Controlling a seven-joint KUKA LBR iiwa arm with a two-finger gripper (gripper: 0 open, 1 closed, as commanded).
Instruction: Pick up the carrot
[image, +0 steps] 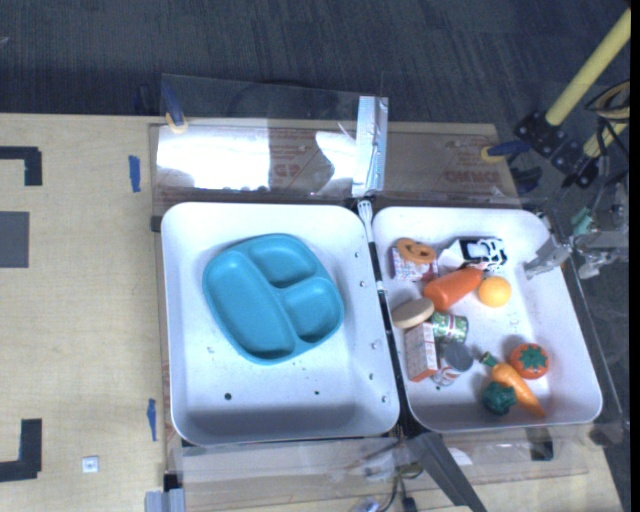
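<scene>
Nearest the camera, in the front right corner of my right bin (575, 330), lies the carrot (516, 385), orange, slanting, its green top (498, 398) at the lower left, and a tomato (529, 360) touches it just behind. Left of these a small can (449, 327) and a snack packet (421, 352) rest near the divider. Farther back sit an orange pepper-like vegetable (452, 287), a yellow-orange round fruit (493, 291), a pretzel packet (412, 256) and a black-and-white item (481, 252). The left bin (190, 380) carries a blue divided plate (273, 296). My claw (560, 250) hangs at the far right rim of the right bin, well apart from the carrot; whether it is open, I cannot tell.
</scene>
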